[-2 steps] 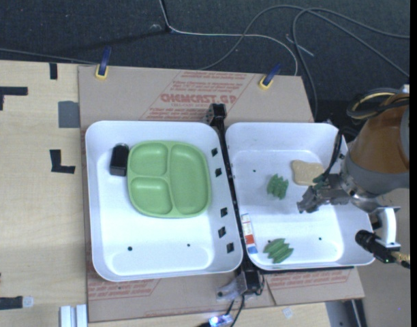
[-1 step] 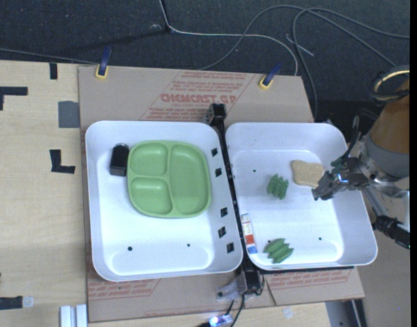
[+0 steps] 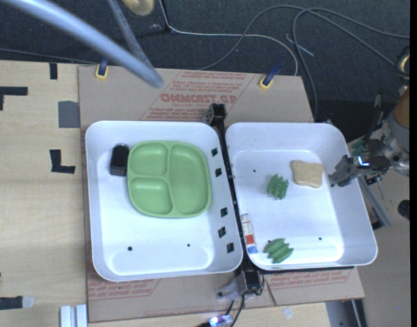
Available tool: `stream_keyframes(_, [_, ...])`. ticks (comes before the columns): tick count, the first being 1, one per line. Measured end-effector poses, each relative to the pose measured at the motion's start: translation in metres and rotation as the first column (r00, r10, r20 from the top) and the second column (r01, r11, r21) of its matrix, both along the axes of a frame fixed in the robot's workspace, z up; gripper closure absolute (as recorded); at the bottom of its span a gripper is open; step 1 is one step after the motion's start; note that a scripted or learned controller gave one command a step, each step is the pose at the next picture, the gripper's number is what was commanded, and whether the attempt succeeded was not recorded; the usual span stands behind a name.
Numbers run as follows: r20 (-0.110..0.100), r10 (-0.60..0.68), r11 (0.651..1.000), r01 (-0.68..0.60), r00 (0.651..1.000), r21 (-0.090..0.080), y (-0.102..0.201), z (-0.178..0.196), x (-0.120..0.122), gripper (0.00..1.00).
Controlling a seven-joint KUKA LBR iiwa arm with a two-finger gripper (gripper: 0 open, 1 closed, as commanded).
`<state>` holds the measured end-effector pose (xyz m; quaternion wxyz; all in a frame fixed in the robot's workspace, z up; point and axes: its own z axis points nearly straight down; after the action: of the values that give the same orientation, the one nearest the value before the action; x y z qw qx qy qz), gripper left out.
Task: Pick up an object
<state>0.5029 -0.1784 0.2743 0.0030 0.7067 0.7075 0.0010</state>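
Objects for picking lie in the right bin [image 3: 300, 213]: a tan sponge-like block [image 3: 306, 174] sits toward its far right, a spiky green toy [image 3: 277, 186] lies just left of and slightly nearer than that block, a second green toy [image 3: 278, 250] rests close to the near wall, and a small red-and-white tube [image 3: 246, 229] lies along the left wall. The gripper [image 3: 342, 171] reaches in over the right rim of this bin, its dark tip just to the right of the tan sponge-like block with a narrow gap between them, and nothing shows in its grasp; whether it is spread or pressed together cannot be told from this slant. Behind it the wrist extends off to the right. The left bin [image 3: 154, 254] holds a green divided plate [image 3: 170, 179] with three compartments, lying flat in the middle, and a small black block [image 3: 118, 159] just beside the plate's left edge. Both bins stand side by side on a cardboard sheet [image 3: 195, 90] printed in red, which lies on the wooden bench [image 3: 24, 203]. Thin cables [image 3: 283, 19] trail over the dark floor beyond the bench, and a blurred grey bar [image 3: 72, 19] slants across the far left
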Motion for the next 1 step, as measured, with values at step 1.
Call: stream_keyframes(1, [-0.005, 0.005, 1.0, -0.005, 1.0, 0.004, 0.0475, -0.0005, 0.0308, 1.0])
